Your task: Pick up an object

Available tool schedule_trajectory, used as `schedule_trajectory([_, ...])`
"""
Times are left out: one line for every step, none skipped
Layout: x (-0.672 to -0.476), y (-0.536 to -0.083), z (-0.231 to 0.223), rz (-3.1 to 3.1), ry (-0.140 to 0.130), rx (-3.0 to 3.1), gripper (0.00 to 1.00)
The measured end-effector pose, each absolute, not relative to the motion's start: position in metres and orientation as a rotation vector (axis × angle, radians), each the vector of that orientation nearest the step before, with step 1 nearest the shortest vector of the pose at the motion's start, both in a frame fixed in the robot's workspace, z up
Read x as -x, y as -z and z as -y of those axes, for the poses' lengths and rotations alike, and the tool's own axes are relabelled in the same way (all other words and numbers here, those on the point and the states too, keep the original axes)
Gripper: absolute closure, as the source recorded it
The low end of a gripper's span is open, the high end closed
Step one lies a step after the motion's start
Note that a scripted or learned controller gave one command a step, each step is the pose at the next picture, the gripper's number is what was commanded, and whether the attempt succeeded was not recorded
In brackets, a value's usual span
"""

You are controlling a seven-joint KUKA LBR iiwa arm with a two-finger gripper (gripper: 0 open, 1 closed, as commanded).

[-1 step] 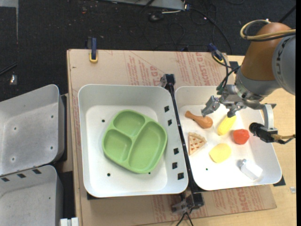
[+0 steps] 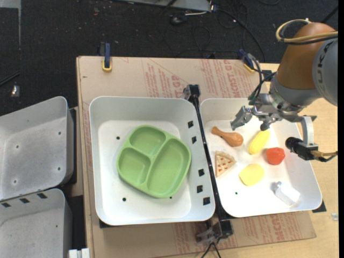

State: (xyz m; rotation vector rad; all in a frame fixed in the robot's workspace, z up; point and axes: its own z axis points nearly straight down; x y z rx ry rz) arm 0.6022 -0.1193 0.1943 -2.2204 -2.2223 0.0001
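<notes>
Left bin (image 2: 102, 160): green divided plate (image 2: 155, 160) lying flat near the middle. Right bin (image 2: 306, 184): brown drumstick (image 2: 228, 136) at far left, pizza slice (image 2: 223, 163) just nearer, pale yellow round piece (image 2: 251, 174) right of the slice, yellow banana-like piece (image 2: 259, 142) beyond it, red tomato-like piece (image 2: 276, 155) further right, white block (image 2: 285, 192) at near right. Gripper (image 2: 251, 118) hanging above the far part of the right bin, fingers spread apart, gripping nothing, over the drumstick and yellow piece.
</notes>
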Motion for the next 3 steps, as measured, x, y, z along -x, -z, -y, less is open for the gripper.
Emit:
schedule_trajectory([-0.608,-0.134,0.113,2.224,-0.003,2.216,0.0])
schedule_trajectory([-0.607,-0.09,0.113,2.219,-0.004,2.219,0.0])
schedule_trajectory([-0.608,-0.102,0.113,2.222,0.0,2.223,1.0])
